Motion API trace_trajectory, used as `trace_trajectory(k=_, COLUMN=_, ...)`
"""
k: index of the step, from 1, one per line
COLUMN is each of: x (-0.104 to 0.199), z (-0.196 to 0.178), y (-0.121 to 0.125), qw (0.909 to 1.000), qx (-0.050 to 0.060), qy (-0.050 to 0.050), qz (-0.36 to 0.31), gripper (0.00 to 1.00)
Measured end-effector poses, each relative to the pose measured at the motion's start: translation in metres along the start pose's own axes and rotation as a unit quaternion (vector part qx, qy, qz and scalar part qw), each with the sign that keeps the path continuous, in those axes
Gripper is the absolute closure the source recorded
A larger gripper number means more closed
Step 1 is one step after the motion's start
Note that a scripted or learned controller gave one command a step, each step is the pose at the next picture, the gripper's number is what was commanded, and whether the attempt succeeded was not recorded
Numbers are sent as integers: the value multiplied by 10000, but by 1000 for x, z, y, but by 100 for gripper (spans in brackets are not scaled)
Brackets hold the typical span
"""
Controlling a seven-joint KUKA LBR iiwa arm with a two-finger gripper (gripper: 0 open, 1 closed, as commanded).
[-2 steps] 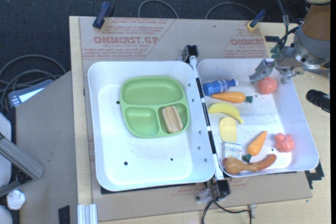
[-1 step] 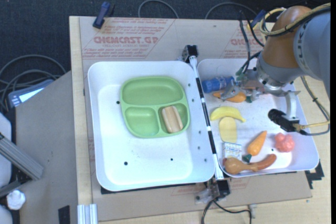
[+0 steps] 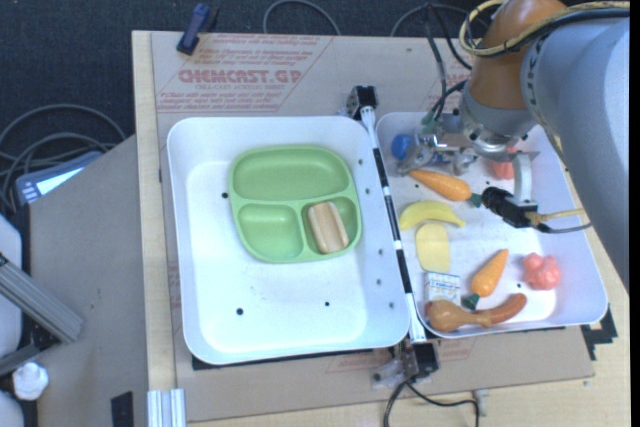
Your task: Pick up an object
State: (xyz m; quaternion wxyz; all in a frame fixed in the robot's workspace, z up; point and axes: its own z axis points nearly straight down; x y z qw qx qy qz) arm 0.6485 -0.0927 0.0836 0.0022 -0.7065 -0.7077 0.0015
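Observation:
My gripper [image 3: 448,149] hangs low over the far end of the right bin [image 3: 583,290], under the orange-banded wrist [image 3: 500,65]. Just below it lies an orange carrot [image 3: 441,184], and a blue piece [image 3: 402,146] sits to its left. Further down the bin are a yellow banana [image 3: 429,213], a pale yellow slice [image 3: 433,246], a smaller carrot [image 3: 488,272], a pink lump [image 3: 541,270] and a brown drumstick-like piece [image 3: 474,314]. A red item [image 3: 500,169] peeks out beside the wrist.
The left bin [image 3: 200,295] holds a green divided plate [image 3: 290,177] with a tan bread roll [image 3: 326,226] in its lower right compartment. A black clip [image 3: 362,99] sits at the top of the wall between the bins. The arm's grey body [image 3: 600,105] covers the right bin's far right corner.

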Motion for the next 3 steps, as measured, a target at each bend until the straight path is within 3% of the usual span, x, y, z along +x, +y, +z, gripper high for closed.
trace_trajectory(k=1, x=-14, z=0, y=-72, qw=10000, qx=-16, qy=-4, qz=16, gripper=0)
trace_trajectory(k=2, x=-14, z=-10, y=-72, qw=10000, qx=-29, qy=-6, qz=15, gripper=100)
trace_trajectory(k=3, x=43, z=-101, y=-49, qw=10000, qx=-36, qy=-3, qz=2, gripper=100)
